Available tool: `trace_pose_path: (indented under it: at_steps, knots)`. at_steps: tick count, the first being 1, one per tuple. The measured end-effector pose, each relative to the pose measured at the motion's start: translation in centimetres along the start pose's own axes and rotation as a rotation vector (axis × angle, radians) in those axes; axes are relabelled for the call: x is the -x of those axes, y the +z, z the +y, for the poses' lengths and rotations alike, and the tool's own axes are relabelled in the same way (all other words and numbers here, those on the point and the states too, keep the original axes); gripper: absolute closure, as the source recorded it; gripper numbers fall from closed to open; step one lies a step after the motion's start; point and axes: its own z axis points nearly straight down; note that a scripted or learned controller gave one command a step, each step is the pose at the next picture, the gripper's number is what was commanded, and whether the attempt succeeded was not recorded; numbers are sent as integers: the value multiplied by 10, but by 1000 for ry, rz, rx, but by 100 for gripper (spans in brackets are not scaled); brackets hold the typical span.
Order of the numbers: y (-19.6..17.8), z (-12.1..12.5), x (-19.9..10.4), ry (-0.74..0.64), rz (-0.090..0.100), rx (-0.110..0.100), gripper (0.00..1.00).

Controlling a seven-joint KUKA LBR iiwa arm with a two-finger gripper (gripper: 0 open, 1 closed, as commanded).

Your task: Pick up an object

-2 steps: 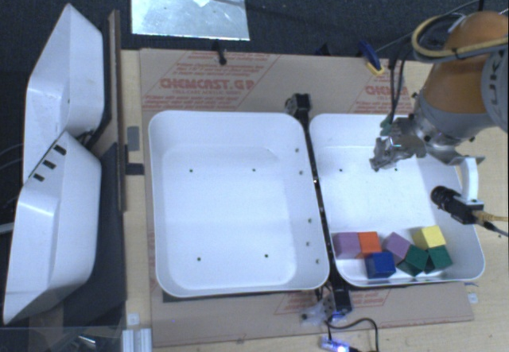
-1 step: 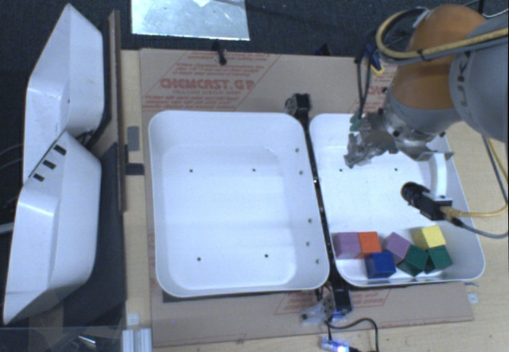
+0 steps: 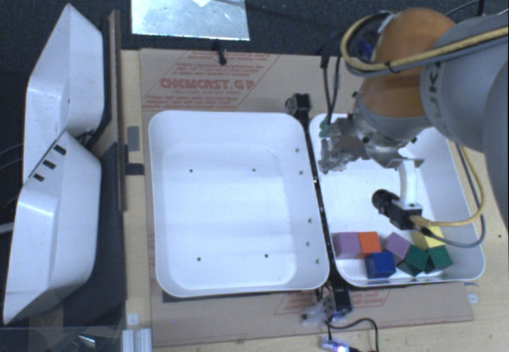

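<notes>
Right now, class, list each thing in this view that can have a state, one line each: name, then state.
arm: reaching over the right bin, above its bare upper part.
right bin: holding blocks.
blocks: clustered loose at the bin's near end, apart from the arm.
left bin: upright on the bench.

Red print reading "CHEMCAST GP" stands on the brown cardboard sheet (image 3: 208, 82) under the bins, at the left bin's (image 3: 231, 124) twelve o'clock. Smaller red lines around it, and more at six o'clock, are too blurred to read.
</notes>
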Motion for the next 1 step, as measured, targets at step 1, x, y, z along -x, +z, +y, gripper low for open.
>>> trace_pose_path:
  at_steps: [1]
  knots:
    - [2, 5, -53, 1, 0, 0, 100]
